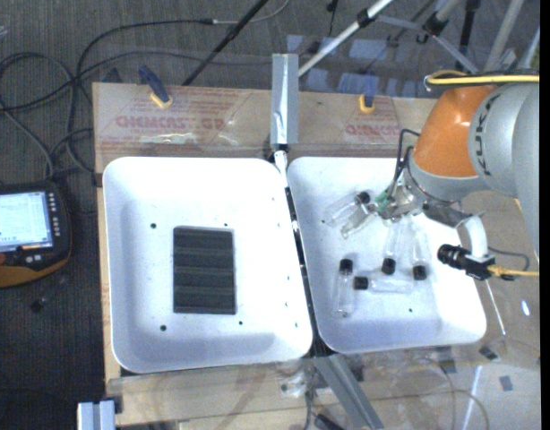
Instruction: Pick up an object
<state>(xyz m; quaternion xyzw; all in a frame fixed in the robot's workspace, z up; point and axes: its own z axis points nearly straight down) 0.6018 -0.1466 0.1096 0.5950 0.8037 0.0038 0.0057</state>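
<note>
- The arm (490, 141), grey with an orange band, reaches in from the right over the right bin (454, 316), its wrist above that bin's far right part.
- The claw (393, 202) hangs low over the far middle of the right bin, among the clear vials; whether it is open, closed or gripping anything, I cannot tell, since its tip is lost against the clear plastic.
- Several clear vials with black caps lie in the right bin. One vial (349, 210) lies tilted near the bin's far left part, just beside the claw.
- Three more black caps sit in a loose row toward the bin's middle: one (346, 264) on the left, one (388, 264) in the centre, one (419, 272) on the right; another capped vial (375, 284) lies flat nearer the front edge.
- The left bin (132, 240) holds a dark ribbed rectangular block (204, 270) lying flat near its middle.
- A handheld controller with a lit screen (24, 227) lies on the floor, off the surface's left edge.
</note>
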